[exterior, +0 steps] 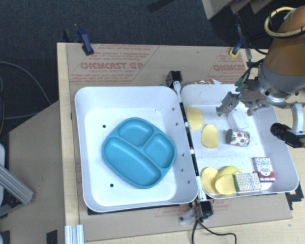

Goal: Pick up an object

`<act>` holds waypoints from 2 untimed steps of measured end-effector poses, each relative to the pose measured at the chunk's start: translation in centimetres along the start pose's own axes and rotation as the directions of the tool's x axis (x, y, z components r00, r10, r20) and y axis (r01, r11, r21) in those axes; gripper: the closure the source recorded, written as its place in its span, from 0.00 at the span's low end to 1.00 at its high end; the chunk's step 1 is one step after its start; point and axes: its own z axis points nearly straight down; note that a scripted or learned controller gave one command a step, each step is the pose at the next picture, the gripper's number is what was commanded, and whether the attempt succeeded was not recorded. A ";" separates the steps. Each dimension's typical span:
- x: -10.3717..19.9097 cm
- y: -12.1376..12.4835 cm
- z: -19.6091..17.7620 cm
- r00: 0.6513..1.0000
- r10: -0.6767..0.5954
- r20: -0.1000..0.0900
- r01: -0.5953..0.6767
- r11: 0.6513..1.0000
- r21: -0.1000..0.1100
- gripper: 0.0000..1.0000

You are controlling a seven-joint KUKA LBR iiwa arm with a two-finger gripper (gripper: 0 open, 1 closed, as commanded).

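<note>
My gripper (241,107) hangs over the far part of the right bin (287,159), fingers spread open with nothing between them. Just in front of it lies a small can (238,137) with a red and white pattern, on its side. Two yellow discs (194,117) (210,135) lie to the can's left. At the bin's near edge are more yellow pieces (218,181), a speckled box (247,183) and a red and white packet (263,168).
The left bin (89,111) holds a blue divided plate (138,151). A black divider with clamps (185,131) runs between the bins. The arm's grey wrist and orange band (287,60) reach in from the upper right.
</note>
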 end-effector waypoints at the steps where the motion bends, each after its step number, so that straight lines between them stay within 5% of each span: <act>1: -6.2 3.5 8.1 1.000 0.001 0.001 -0.001 1.000 0.000 0.00; 2: -5.2 0.0 9.6 1.000 0.001 -0.001 -0.001 1.000 0.001 0.00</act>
